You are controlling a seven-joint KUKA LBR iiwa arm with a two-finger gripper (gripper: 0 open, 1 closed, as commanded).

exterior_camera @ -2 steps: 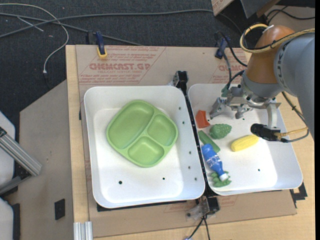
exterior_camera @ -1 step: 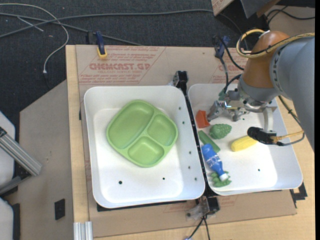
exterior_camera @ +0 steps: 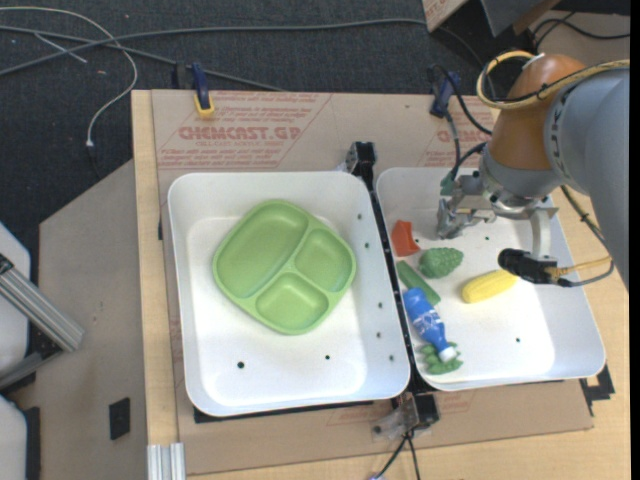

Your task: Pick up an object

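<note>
My gripper (exterior_camera: pixel 453 220) hangs low over the back left part of the right bin (exterior_camera: pixel 560 358), with nothing visibly held. Just below it lies a green bumpy toy vegetable (exterior_camera: pixel 440 262). To the gripper's left, an orange block (exterior_camera: pixel 403 236) rests against the bin's left wall. A yellow corn-like piece (exterior_camera: pixel 487 287) lies to the right of the green vegetable. Along the left wall are a thin green strip (exterior_camera: pixel 416 280), a blue bottle (exterior_camera: pixel 425 322) and a small green leafy piece (exterior_camera: pixel 446 362) at the front.
The left bin (exterior_camera: pixel 200 368) holds a light green divided plate (exterior_camera: pixel 284 266). A black divider edge (exterior_camera: pixel 385 268) separates the two bins. The grey arm with its orange band (exterior_camera: pixel 530 128) comes in from the upper right.
</note>
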